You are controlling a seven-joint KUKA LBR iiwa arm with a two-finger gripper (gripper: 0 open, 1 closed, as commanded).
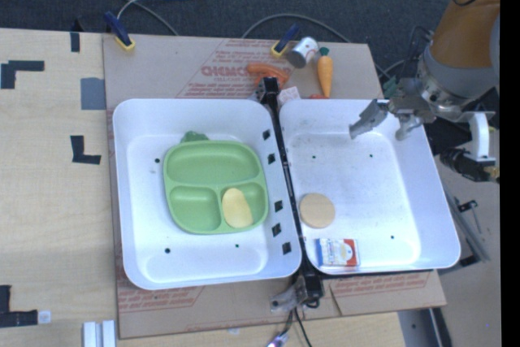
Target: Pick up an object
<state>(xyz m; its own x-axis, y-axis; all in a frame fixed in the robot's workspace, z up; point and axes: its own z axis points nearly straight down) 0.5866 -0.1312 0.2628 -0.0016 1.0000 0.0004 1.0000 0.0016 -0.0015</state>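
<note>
The jaws (380, 119) stand spread apart with nothing between them, hanging over the far right corner of the right bin (422, 199), one finger (364, 119) angled in toward the bin floor and the other nearer the bin's right rim. Behind them the grey wrist rises into the orange-banded arm (465, 28), which comes in past the right bin's far right side. Inside the right bin, well apart from the jaws, a round tan disc (317, 210) lies near the bin's left wall, and a small white, red and blue box (336, 253) lies just beyond it at the bin's near edge. The left bin (134, 199) touches the right bin along its left wall and carries a green divided plate (215, 184), with a yellow piece (237, 208) resting in the plate's compartment closest to the right bin. Beyond the right bin's far rim, on the cardboard sheet (187, 69) covering the bench (41, 175), lie an orange carrot (325, 74) and a small white cylinder (303, 51); a blue and yellow clamp (119, 30) grips the cardboard's far left corner.
</note>
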